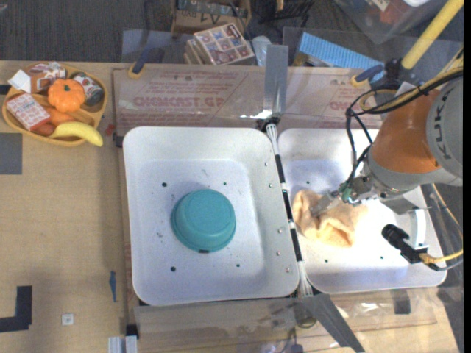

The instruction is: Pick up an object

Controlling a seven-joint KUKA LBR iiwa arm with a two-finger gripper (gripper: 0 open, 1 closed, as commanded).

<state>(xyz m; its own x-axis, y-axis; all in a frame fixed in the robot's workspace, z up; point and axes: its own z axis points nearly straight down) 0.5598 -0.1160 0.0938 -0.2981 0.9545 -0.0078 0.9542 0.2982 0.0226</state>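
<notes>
since the cloth [324,219] is looking soft, light and floppy, i'm aiming the gripper [340,195] at a raised fold — grip state: can't tell.

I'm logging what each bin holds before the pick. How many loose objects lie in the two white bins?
2. A teal bowl, upside down, sits in the left bin. A crumpled tan cloth lies in the right bin, at the hand. The arm may hide more.
</notes>
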